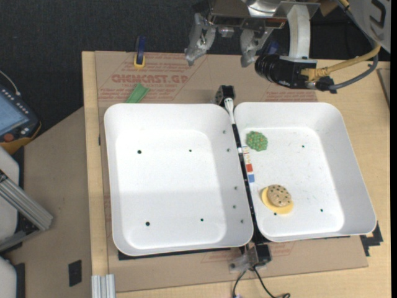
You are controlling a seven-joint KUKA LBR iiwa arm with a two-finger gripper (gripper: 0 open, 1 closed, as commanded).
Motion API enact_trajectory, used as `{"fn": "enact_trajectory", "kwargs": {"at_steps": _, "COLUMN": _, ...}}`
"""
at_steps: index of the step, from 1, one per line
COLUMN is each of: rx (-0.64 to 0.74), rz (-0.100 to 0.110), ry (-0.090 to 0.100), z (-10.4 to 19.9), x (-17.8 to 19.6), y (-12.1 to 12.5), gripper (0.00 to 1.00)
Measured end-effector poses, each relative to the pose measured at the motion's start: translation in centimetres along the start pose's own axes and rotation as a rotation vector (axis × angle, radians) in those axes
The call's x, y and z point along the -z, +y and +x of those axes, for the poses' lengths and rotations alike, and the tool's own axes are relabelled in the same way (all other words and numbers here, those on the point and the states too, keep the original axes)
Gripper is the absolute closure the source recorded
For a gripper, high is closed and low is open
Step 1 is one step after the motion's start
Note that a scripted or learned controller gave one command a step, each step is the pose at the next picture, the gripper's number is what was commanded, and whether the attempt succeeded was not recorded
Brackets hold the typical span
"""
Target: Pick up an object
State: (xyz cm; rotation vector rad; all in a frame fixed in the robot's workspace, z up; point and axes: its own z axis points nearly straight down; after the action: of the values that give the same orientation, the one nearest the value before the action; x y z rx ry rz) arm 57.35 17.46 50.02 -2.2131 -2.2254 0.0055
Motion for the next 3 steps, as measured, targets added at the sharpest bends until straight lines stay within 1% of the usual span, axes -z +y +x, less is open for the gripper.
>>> {"fn": "enact_trajectory", "kwargs": {"at_steps": 1, "rx": -0.005, "rz": -0.006, "ry": 0.002, "z": -2.5, "x": 3.7, "y": -6.6, "gripper": 0.00}}
{"fn": "enact_trajectory", "kwargs": {"at_steps": 2, "rx": 0.002, "rz": -0.007, "ry": 0.003, "z": 5.5, "x": 3.4, "y": -6.2, "gripper": 0.00}}
{"fn": "enact_trajectory", "kwargs": {"at_steps": 3, "rx": -0.004, "rz": -0.011, "ry": 0.004, "z": 5.1, "x": 4.6, "y": -6.1, "gripper": 1.00}}
